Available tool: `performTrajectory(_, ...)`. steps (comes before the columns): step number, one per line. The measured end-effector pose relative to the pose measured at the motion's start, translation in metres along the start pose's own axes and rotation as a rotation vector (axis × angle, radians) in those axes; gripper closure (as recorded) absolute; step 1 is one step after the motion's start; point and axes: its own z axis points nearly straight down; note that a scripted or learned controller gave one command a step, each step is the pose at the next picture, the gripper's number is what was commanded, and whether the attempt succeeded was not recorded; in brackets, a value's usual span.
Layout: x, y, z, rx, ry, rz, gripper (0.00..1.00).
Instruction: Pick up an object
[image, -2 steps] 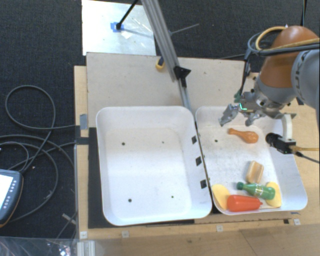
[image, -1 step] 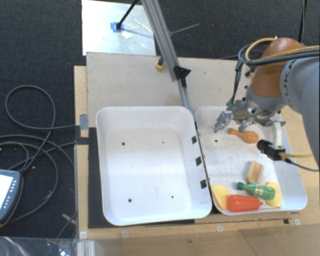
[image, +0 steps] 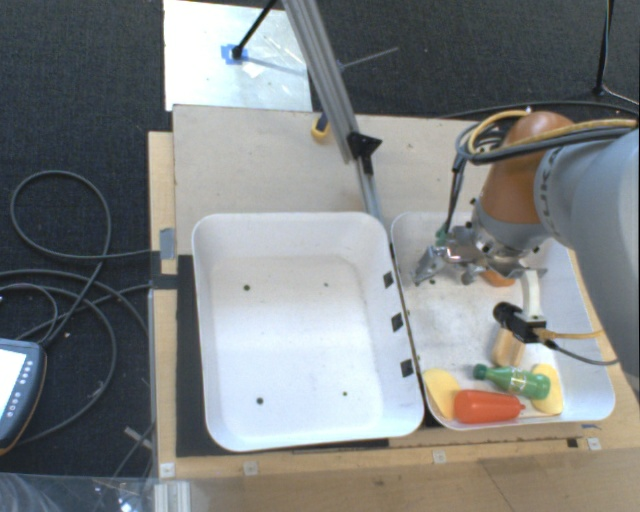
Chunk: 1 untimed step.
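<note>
Smooth plastic toys are grouped at the near right corner of the right bin (image: 590, 330): an orange carrot (image: 487, 405), a green bottle (image: 512, 378), yellow pieces (image: 441, 387). The gripper (image: 436, 262) is positioned above the far end; finger state cannot be determined. The surface (image: 260, 160) is pale board over dark carpet (image: 80, 100).

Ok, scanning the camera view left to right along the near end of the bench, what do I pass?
Left bin → right bin → yellow piece → orange-red carrot-like toy → green bottle. The gripper hangs farther back over the right bin, so it is left out of this row.
</note>
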Motion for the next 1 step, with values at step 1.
performTrajectory(1,-0.0001,0.0007,0.0028,-0.006,-0.001,0.001,0.0)
